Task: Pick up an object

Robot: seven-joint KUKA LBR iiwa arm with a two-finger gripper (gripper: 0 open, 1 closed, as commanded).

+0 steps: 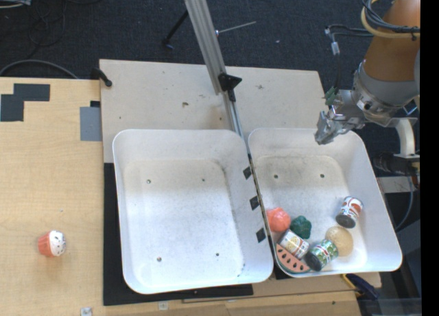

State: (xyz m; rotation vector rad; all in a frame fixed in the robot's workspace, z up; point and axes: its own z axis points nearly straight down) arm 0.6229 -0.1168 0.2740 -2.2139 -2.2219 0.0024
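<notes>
My gripper point(328, 131) hangs over the far edge of the right bin point(312, 164), near its back right corner, and I cannot tell how it is set or whether anything is in it; nothing shows beneath it. The things I could pick up are clustered in the near part of the right bin, well apart from my gripper. An orange-red ball point(278, 219) lies by the bin's left wall, with a dark green lump point(301, 226) just beside it. In front of those lies a small labelled can point(294, 244), and a watermelon-slice toy point(292, 260) rests against the bin's near rim. A dark can with a green label point(319, 253) lies touching a tan, egg-like thing point(339, 240). A red-and-white can point(350, 211) stands a little apart, toward the bin's right wall. The left bin point(130, 164) sits just beside the right bin. Far to the left of both, on the wooden worktop point(48, 171), rests a small red-and-white toy point(51, 244).
</notes>
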